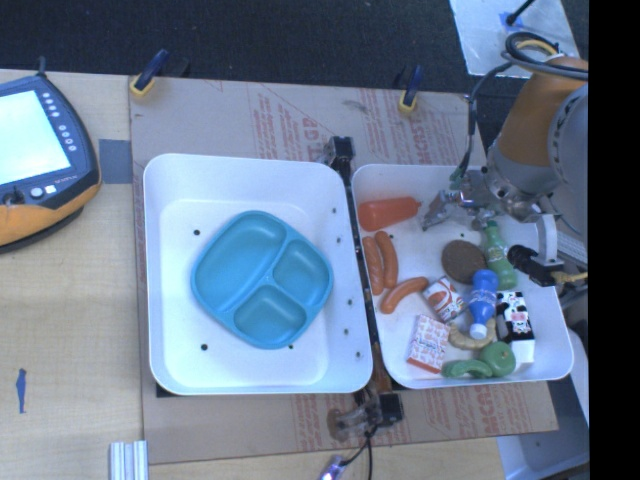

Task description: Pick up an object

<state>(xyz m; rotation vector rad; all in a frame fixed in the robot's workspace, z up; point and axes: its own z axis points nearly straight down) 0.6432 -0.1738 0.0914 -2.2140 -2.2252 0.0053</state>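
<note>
A green toy is seen at the right bin's near edge among small items. The end effector is held above the far end, its state not discernible.

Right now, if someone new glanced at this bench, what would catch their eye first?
Probably the blue divided plate, alone in the left bin. Next, the right bin, heaped with toy food: an orange carrot, sausages and a blue bottle. The gripper hangs over that bin's far side.
</note>
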